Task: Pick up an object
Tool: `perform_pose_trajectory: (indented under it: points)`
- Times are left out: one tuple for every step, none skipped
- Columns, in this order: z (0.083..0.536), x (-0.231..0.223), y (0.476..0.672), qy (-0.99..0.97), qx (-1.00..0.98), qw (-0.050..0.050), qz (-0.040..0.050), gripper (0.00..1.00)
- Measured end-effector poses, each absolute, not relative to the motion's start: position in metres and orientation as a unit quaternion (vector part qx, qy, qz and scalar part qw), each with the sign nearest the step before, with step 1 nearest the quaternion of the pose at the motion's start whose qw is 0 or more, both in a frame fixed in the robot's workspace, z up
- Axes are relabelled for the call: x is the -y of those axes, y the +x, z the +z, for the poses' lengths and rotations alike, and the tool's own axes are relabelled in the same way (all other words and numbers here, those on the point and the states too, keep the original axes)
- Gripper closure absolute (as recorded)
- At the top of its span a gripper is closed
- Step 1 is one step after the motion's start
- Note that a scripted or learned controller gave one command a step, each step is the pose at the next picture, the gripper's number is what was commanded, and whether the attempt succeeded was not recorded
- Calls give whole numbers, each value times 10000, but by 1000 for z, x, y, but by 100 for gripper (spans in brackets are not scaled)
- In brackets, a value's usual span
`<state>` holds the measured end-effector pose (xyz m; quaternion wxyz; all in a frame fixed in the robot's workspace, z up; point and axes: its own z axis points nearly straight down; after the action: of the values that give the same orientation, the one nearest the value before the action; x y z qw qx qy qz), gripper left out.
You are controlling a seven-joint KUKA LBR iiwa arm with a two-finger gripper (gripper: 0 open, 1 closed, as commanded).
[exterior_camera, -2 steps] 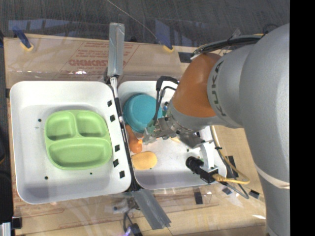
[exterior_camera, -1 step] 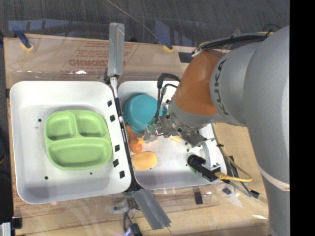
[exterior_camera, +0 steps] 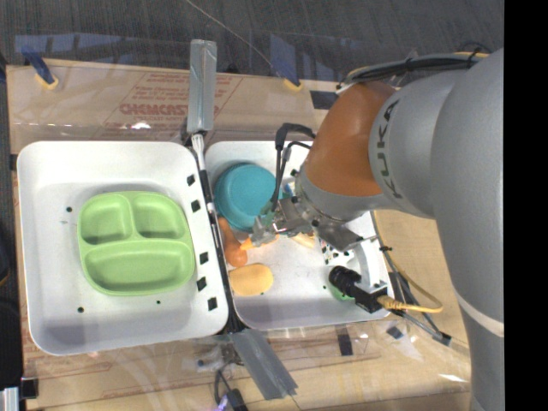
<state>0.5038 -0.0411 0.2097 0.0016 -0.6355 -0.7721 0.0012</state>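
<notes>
In the right bin (exterior_camera: 300,302) lie a teal bowl (exterior_camera: 242,193), an orange carrot-like piece (exterior_camera: 231,245) and a yellow rounded item (exterior_camera: 250,278). My gripper (exterior_camera: 272,226) is low in this bin, just right of the teal bowl's lower edge and above the yellow item. The orange-banded wrist covers the bin's right half. A small pale yellow bit (exterior_camera: 305,241) shows under the wrist.
The left bin (exterior_camera: 43,229) holds a green divided plate (exterior_camera: 135,242). A black and green fitting (exterior_camera: 344,282) with a cable sits on the arm at the right bin's lower right. A grey taped divider (exterior_camera: 202,84) runs between the bins.
</notes>
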Motion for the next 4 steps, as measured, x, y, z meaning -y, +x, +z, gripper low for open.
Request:
perform_pose_trajectory:
  points:
    - [191,54,476,-6292,7772,18,11,100]
    - [196,83,500,-5971,8021,3,3,100]
    - [191,87,477,-5482,8363,19,3,100]
    - [191,48,538,-7213,6926,12,7,100]
